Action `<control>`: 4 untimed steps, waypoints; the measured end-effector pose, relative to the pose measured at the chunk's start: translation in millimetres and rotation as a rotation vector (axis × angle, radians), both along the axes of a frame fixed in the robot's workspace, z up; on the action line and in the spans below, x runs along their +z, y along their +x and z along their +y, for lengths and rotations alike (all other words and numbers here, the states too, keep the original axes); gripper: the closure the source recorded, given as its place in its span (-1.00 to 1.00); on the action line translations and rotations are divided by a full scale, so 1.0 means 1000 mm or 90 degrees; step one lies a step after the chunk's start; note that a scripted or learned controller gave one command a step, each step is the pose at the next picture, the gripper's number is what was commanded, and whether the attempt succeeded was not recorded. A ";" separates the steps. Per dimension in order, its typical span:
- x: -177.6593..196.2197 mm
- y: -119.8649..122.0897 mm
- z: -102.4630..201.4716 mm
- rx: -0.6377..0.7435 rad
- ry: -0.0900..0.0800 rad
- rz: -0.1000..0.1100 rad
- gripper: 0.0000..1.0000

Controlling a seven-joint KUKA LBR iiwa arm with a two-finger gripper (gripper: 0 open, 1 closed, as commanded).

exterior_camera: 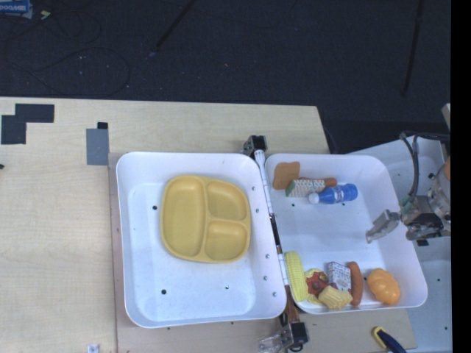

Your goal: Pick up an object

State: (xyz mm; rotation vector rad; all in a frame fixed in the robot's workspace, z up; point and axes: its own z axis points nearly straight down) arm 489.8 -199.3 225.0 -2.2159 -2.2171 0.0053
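Bins are sitting side by side on the counter (59,219), two in all. One yellow divided plate (205,218) is lying in the left bin (147,300). Inside the right bin (335,230), one blue bottle (335,194), one orange wedge (285,174) and a striped packet (307,187) are lying near the far wall, while two corn pieces (296,276), a sausage (356,282) and an orange fruit (384,286) are crowding the near edge. Over the bin's right edge, the tool (401,226) is hovering with fingers spread, pinching nothing.
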 end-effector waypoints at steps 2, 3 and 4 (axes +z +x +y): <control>-0.069 0.116 0.064 0.000 -0.001 -0.001 -1.00; -0.139 0.153 0.107 0.001 -0.001 -0.003 -1.00; -0.019 0.154 0.117 0.002 -0.002 -0.001 -1.00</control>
